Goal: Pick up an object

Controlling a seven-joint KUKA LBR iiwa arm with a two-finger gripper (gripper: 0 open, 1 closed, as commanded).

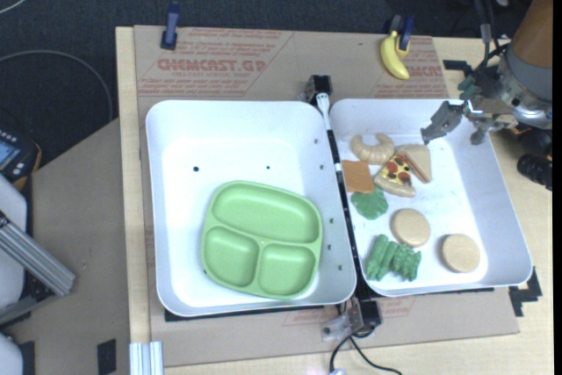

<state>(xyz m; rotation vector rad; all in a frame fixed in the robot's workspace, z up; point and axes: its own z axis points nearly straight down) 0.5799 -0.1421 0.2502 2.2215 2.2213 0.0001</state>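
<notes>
Dark carpet surrounds your table [263,57], where two white bins sit side by side: the left bin [176,189] holds a green divided plate [262,239], and the right bin [500,215] holds a croissant [372,147], a pizza slice [397,174], a cracker [358,176], two round cookies [410,227], a lettuce piece [371,204] and green beans [392,259]. Your jaws [442,122] hang over the right bin's far edge, near the table's far right corner, spread open and gripping nothing. A banana [394,59] lies on the table beyond that bin.
</notes>
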